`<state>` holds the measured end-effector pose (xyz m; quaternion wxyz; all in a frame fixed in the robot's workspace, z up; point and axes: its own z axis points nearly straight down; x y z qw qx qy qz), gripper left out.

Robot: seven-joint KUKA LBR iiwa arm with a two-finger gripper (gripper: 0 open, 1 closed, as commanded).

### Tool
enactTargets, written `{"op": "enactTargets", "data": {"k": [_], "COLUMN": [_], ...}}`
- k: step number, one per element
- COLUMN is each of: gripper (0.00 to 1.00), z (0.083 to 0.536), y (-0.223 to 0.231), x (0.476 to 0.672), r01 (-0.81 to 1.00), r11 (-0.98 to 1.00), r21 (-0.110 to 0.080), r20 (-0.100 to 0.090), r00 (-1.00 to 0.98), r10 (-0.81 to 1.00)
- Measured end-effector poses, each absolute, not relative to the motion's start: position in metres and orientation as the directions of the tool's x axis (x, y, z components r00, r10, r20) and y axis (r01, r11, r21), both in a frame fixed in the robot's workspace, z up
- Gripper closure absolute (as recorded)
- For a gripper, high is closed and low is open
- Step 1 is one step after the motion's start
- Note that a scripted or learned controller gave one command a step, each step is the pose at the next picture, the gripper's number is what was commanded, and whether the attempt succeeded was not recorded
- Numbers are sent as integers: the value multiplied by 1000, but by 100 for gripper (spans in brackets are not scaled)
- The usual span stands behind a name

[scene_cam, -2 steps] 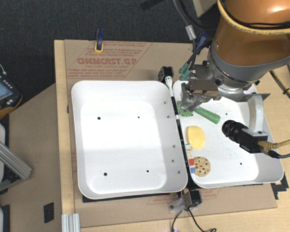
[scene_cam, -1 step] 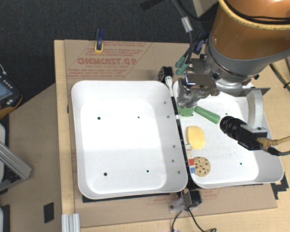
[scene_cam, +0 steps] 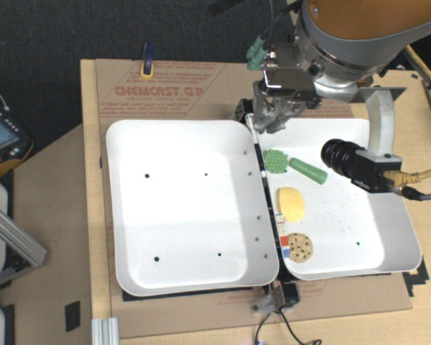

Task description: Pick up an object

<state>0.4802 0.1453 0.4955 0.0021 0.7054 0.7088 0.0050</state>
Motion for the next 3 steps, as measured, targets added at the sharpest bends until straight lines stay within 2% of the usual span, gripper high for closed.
{"op": "enactTargets", "data": {"k": [1,2,3], "gripper": [100,100,100], "z": [538,535,535], "y": [147,191,173], "x": [480,479,479], "r01": [1000,1000,1000], "r11": [1,4,-2], "r21": [8,4,0], "r20": [2,2,0], "r00": [-1,-4,2], "r10": [1000,1000,1000]}}
